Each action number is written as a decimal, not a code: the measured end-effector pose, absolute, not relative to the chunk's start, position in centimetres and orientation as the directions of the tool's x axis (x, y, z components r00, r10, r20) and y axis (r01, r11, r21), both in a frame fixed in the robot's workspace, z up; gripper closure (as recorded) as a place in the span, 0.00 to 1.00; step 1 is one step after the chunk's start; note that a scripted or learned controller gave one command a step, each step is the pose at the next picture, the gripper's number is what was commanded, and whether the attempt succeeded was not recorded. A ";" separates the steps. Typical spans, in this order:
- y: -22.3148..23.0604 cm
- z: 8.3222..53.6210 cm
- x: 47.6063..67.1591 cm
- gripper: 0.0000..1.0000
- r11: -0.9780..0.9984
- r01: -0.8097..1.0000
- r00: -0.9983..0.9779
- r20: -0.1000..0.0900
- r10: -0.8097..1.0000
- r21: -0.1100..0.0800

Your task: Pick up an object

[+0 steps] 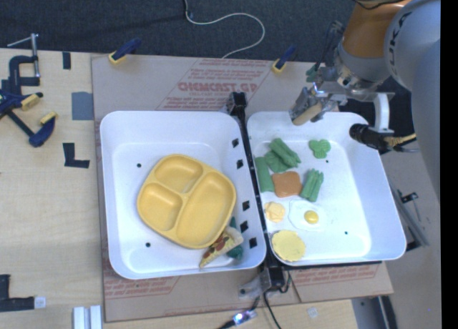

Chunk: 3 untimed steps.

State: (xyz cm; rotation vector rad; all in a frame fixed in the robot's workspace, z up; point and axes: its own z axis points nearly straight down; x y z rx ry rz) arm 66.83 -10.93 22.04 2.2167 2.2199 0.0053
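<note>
I see a wooden counter point(50, 199) under cardboard, carrying two white bins side by side. The right bin point(372, 199) is my landmark: inside it lie green bean pieces point(285, 154), a small green piece point(320, 148), a brown slab point(287, 183), a fried egg point(309, 216) and a yellow disc point(289, 244). Left of it, the other bin point(118, 177) holds a yellow divided plate point(186, 200). My tool point(309, 113) hovers over the right bin's far rim; I cannot tell whether it is clenched.
</note>
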 end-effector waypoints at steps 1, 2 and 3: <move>-10.9 22.4 66.9 1.00 0.001 1.000 -0.001 0.001 1.000 0.000; -5.6 21.4 64.6 1.00 0.005 1.000 -0.005 0.001 1.000 -0.004; -0.1 20.8 62.3 1.00 0.006 1.000 -0.006 0.002 1.000 -0.004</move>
